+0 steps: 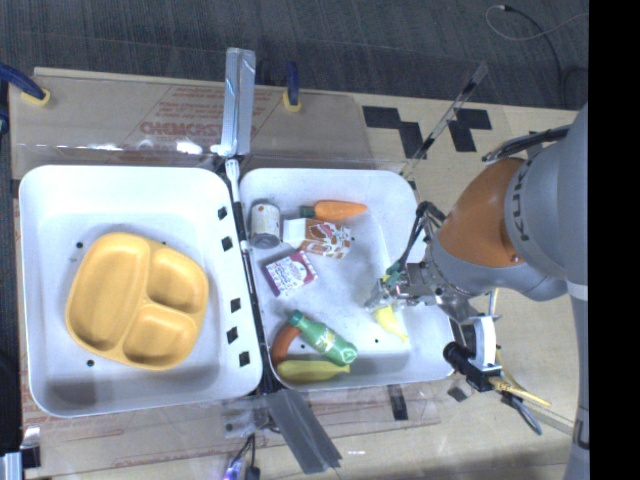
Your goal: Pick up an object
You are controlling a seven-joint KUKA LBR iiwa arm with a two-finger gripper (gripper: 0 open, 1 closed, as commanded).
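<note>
Banana (pixel 311 371) and green bottle (pixel 325 339) at the near wall of the right bin (pixel 395 182), with an orange-brown thing (pixel 284 341) tucked just beside the bottle. Small yellow piece (pixel 392 322) near the right wall of the same bin, right under the pincer (pixel 392 290). Hard to tell how far open the pincer is: too small and too tangled with wires to see. Nothing seen held in it.

Purple packet (pixel 288 273) in the middle of the right bin. Red and white snack packet (pixel 327 239) a bit farther back. Silver can (pixel 265 224) by the left wall of the right bin. Carrot (pixel 340 210) close to the far wall of that bin.

Big yellow tray (pixel 137 299) with three hollows in the left bin (pixel 40 193), just beside the right bin. Brown tabletop (pixel 330 118) beyond the far wall of the right bin.

Step in hand, by the look of it: reaching down low for a grab, most likely at the small yellow piece. Not picked up yet, as far as can be seen.

Next move, as a guess: close snugly around the yellow piece, then lift straight up, away from the right wall. Could slip, being small and close to that wall.
</note>
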